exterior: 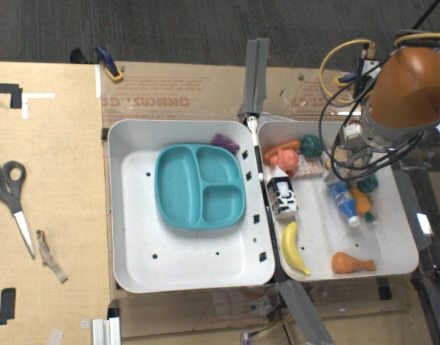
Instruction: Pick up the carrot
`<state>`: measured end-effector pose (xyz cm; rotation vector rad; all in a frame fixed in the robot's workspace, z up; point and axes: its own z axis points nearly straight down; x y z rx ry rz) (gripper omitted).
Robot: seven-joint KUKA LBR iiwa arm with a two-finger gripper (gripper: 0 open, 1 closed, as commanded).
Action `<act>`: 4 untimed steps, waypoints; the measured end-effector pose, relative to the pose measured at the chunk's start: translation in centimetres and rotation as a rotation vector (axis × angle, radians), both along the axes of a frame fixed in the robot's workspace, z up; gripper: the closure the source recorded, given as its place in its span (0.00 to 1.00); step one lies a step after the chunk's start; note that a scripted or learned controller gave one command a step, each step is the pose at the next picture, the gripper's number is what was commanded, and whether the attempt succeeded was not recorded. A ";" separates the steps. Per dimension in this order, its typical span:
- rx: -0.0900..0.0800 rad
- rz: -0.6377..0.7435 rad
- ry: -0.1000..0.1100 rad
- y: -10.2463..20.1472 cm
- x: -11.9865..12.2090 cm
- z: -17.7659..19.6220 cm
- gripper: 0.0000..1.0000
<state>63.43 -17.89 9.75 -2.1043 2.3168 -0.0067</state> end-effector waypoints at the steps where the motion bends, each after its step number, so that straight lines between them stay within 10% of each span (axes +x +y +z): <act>1: -0.002 0.168 0.011 -4.2 -10.6 3.4 1.00; 2: -0.001 -0.010 0.009 1.4 -13.1 7.2 1.00; 3: -0.002 -0.160 0.005 -3.2 -10.0 -0.3 1.00; 4: 0.001 -0.322 0.008 0.1 -7.3 5.5 1.00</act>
